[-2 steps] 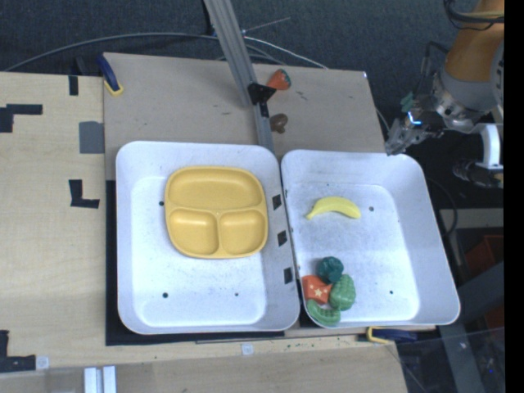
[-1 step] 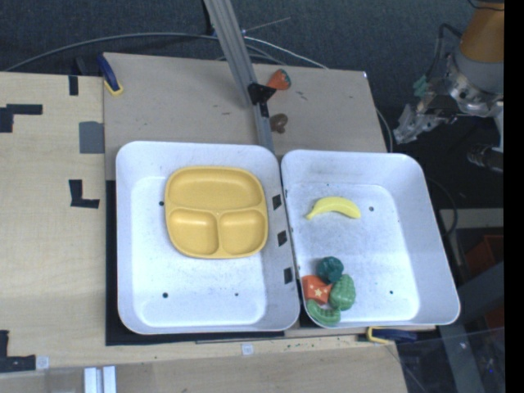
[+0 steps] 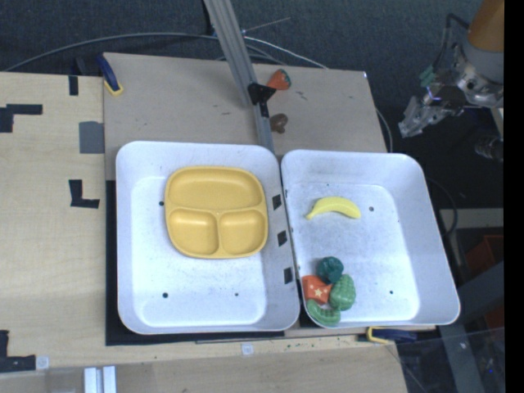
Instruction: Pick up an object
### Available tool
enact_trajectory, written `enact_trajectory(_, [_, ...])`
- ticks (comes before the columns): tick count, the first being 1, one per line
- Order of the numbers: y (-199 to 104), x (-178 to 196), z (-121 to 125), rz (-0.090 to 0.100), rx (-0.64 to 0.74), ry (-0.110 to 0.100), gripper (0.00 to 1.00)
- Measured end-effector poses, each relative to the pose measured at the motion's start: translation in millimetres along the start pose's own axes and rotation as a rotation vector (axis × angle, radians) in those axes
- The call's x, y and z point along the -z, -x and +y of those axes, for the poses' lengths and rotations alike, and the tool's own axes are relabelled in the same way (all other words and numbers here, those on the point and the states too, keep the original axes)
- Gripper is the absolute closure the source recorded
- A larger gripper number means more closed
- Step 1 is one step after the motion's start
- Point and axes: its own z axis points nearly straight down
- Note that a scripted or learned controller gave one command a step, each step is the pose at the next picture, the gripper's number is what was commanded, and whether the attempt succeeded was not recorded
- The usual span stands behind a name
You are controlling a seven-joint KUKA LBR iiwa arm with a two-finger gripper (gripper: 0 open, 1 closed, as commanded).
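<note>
Yellow banana (image 3: 333, 209) lay alone in right bin (image 3: 409, 219), toys (image 3: 329, 290) bunched at its near corner; gripper (image 3: 422, 115) off the worktop, opening indiscernible; likely risk: a descent among the bunch slipping.

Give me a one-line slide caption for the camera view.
Gripper off the bench at upper right; yellow divided tray in left bin, banana in right bin.
</note>
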Motion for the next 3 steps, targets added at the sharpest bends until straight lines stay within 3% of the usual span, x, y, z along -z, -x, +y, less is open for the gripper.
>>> enact_trajectory(3, [-147, -33, -46, 0.002, 0.004, -0.006, 1.0])
